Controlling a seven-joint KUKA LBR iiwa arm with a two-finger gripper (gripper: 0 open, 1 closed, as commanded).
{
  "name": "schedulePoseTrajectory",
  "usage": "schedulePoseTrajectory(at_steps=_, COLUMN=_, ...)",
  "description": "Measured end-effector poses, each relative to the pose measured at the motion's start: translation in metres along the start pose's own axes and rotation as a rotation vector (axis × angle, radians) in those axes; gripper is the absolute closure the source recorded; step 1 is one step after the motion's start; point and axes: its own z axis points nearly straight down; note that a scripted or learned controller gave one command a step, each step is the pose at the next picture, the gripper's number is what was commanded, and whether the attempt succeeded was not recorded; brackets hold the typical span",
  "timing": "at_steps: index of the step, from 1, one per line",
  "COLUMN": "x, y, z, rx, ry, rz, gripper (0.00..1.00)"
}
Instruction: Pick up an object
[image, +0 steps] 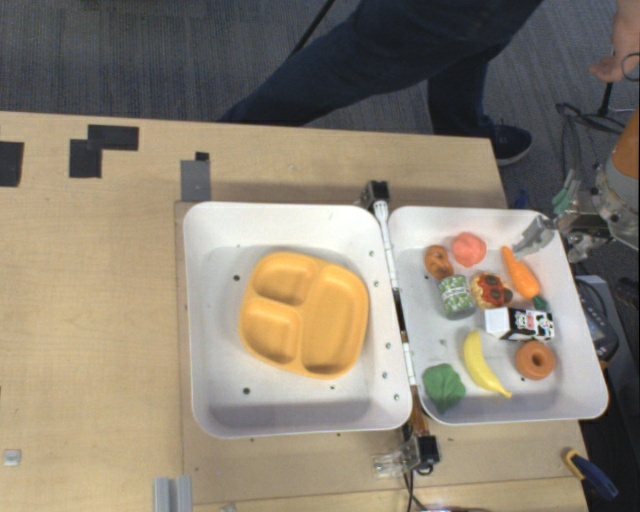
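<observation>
gripper, its open-or-closed state unclear, hovers at the right bin's far edge beside a carrot; it looks light, rigid, best pinched mid-length.

We see two white bins on the tan desk. The left one carries a yellow-orange tray. In the right: a yellow banana, orange carrot, green leafy piece, pink round piece, and a black-and-white patterned carton.
</observation>
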Motion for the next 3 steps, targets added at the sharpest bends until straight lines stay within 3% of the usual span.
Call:
schedulePoseTrajectory(at_steps=1, x=-0.013, y=0.005, z=0.126, rx=0.003, ry=0.002, rz=0.108, gripper=0.00)
schedulePoseTrajectory(at_steps=2, x=-0.013, y=0.007, z=0.113, rx=-0.002, ry=0.001, rz=0.104, gripper=1.00)
schedulePoseTrajectory(at_steps=3, x=0.032, y=0.002, z=0.046, rx=-0.002, ry=0.000, rz=-0.217, gripper=1.00)
